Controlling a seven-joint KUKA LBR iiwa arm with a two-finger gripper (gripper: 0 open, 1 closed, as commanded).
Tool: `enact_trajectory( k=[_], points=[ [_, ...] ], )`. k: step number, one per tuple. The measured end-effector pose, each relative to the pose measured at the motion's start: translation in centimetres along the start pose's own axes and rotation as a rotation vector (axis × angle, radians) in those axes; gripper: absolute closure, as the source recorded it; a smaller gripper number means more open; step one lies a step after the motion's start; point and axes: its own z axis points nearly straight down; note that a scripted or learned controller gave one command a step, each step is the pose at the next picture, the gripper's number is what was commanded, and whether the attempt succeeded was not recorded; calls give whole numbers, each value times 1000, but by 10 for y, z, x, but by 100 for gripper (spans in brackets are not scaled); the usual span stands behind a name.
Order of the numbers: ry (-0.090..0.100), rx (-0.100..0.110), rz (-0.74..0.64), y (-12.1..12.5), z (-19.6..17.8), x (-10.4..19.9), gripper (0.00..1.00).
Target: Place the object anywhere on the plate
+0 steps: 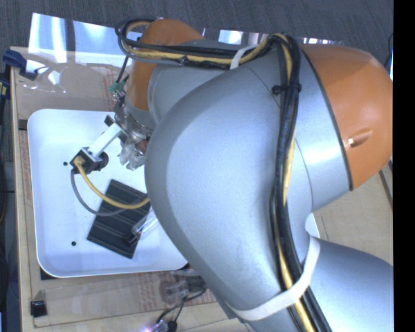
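**Claw low over the left bin, fingers hard to read**

Where the arm's wrist ends, the claw (pixel 128 151) hangs low over the shallow white plastic bin (pixel 48 185) on the left, and whether it is open or closed cannot be told: the metal parts there are small and half covered by the arm. Nothing can be seen between them.

Just left of the claw, a white bar with a black end piece (pixel 97 151) juts out over the bin floor, and a yellow cable (pixel 111 200) loops from it back under the arm.

Below the claw, a flat dark grey ribbed rectangular object (pixel 117 218) lies tilted on the bin floor, its right edge running under the arm.

The big grey arm (pixel 228 185) sweeps in from the right, bent sharply, its orange band (pixel 353 116) high at the right and a bundle of black and yellow cables (pixel 194 54) strapped along it. It hides the bin's right side.

The pale wooden worktop (pixel 83 296) shows along the bin's near edge.
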Motion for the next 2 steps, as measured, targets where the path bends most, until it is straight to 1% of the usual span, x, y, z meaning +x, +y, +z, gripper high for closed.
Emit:
enact_trajectory(
  k=[1, 2],
  points=[
    [3, 0, 82, 45, -172, -51, 100],
    [-1, -1, 344, 5, -81, -160, 100]
  ],
)
